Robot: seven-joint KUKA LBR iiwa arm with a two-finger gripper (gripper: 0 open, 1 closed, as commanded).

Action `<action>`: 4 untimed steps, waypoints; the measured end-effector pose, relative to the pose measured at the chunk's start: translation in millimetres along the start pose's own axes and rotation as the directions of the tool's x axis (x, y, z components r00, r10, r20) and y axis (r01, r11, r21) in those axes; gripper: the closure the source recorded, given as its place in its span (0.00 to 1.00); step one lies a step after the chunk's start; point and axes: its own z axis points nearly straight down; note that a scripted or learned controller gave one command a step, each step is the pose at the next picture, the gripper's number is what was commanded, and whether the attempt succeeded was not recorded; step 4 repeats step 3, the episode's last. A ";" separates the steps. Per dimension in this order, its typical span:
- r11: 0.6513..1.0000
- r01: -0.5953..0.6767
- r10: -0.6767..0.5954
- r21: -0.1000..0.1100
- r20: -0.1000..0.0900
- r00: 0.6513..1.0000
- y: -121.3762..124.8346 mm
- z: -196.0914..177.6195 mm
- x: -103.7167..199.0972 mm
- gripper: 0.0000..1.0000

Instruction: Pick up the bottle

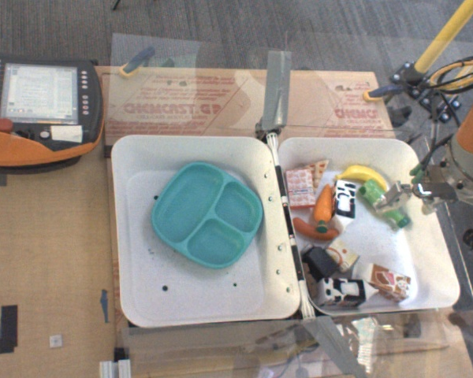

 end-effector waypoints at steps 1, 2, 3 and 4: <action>0.995 0.097 -0.097 -0.003 0.001 0.995 27.6 100.1 -15.7 0.00; 0.996 0.095 -0.095 -0.005 0.002 0.996 28.0 90.0 -16.9 1.00; 0.999 0.043 -0.043 -0.003 0.003 0.999 65.7 -42.5 14.3 1.00; 0.999 0.043 -0.043 -0.003 0.003 0.999 65.7 -42.5 14.3 1.00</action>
